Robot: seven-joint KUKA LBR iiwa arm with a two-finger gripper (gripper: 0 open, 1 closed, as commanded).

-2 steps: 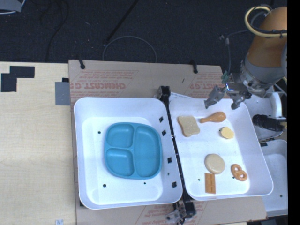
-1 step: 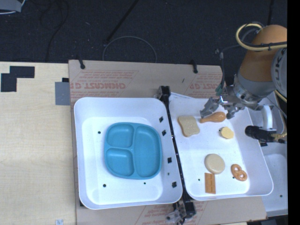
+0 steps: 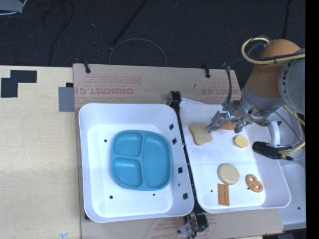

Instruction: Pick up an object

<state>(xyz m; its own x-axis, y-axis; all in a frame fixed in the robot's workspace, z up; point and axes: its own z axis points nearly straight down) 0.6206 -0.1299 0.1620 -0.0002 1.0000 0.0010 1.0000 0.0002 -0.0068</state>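
Camera view shows the bench (image 3: 35,148) carrying two white bins; the right bin (image 3: 279,188) serves as the landmark here. The left bin (image 3: 94,118) touches its left wall and holds a blue divided plate (image 3: 140,160). The arm (image 3: 271,78) reaches over the right bin's far right corner, and the tool (image 3: 229,123) hangs low over its far part with its two fingers spread apart, nothing between them. Just left of the tool, in the bin's far left part, lies a tan toast-shaped piece (image 3: 200,133), the likeliest target. It looks like light, stiff toy food, flat and probably smooth, so a pinch across its narrower sides seems safest. Toward the near side of the bin sit a round biscuit (image 3: 228,174), an orange wafer bar (image 3: 223,194) and a pretzel (image 3: 254,183); a small yellow disc (image 3: 241,141) lies by the right wall.
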